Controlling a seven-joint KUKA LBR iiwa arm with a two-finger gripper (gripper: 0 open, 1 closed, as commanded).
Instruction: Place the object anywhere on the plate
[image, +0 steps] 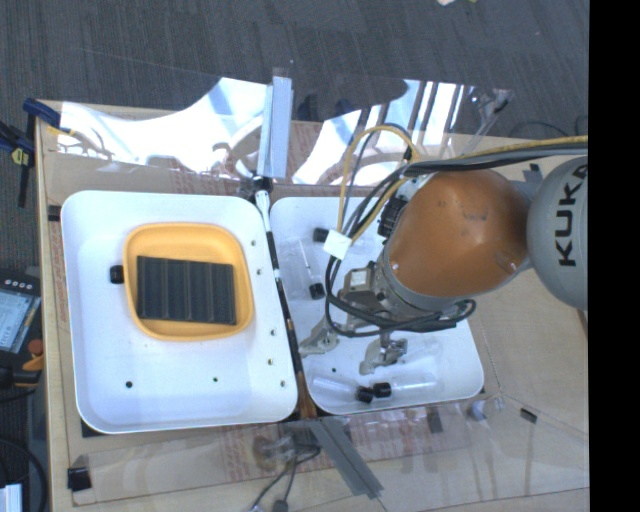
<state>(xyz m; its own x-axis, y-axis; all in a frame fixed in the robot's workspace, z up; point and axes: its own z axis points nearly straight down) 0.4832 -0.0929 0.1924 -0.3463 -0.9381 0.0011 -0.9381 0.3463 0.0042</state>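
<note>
Plate (187, 285), yellow with a dark ridged centre, waits in the left bin (100, 390). At lower centre-right the gripper (355, 350) hangs low over the right bin (455, 375), presumably hunting the object; I cannot identify that object or read its grip.

Dark grey carpeted floor (150, 40) surrounds a wooden table (540, 430); clear glossy sheeting (230, 105) along its far edge reflects bright light.
</note>
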